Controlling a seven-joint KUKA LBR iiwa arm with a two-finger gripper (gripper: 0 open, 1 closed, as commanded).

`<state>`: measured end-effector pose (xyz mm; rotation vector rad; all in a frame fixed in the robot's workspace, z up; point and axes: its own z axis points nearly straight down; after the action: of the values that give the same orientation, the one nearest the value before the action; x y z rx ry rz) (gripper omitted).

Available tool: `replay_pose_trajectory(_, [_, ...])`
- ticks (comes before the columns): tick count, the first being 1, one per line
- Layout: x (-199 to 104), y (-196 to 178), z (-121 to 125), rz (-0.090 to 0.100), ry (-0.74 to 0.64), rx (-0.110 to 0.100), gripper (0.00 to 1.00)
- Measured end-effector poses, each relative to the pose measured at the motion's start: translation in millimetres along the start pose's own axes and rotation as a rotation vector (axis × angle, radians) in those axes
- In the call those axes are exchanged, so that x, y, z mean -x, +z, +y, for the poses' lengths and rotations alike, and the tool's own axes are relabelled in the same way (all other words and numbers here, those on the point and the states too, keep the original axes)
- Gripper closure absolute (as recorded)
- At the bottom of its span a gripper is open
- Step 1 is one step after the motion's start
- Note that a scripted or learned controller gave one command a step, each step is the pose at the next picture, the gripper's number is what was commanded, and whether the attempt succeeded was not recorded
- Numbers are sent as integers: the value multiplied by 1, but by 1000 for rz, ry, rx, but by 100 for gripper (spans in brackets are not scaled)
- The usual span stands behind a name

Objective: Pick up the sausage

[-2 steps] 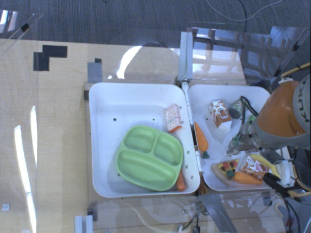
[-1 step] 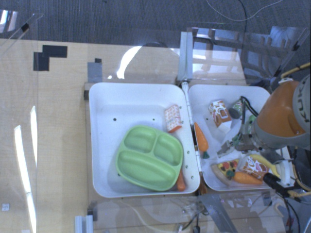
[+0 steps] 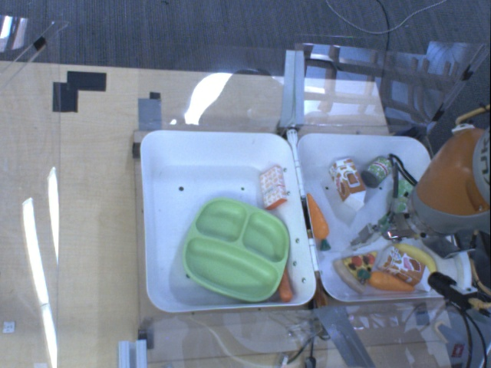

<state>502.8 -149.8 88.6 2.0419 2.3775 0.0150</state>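
Grey arm [image 3: 460, 186] reaching from the right over the right bin [image 3: 326, 156], gripper [image 3: 374, 232] low above pizza slice [image 3: 354, 267], banana [image 3: 418, 253] and carrot [image 3: 317, 219]; green plate [image 3: 234, 250] in left bin [image 3: 165, 205].

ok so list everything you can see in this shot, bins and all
white bins: 2, white, side by side on the bench
divided plate: 1, green, left bin, front
small carton: 1, red and white, left bin, beside the plate's far edge
sausage: 1, orange-brown, left bin, front right corner against the plate
carrot: 1, orange, right bin, along its left wall
house-print box: 1, white and orange, right bin, far side
can: 1, grey-green, right bin, far side
pizza slice: 1, tan with toppings, right bin, front
banana: 1, yellow, right bin, front right
arm: 1, grey with orange band, over the right bin
gripper: 1, dark metal, low over the right bin
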Motion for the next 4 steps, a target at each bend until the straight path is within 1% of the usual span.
replay_pose_trajectory(1, [2, -10, 3, -3, -1, 7, 100])
replay_pose_trajectory(2, [2, -10, 3, -3, -1, 7, 0])
replay_pose_trajectory(3, [-13, 0, -8, -10, -29, 6, 0])
replay_pose_trajectory(4, [-13, -10, -4, -8, -30, 10, 100])
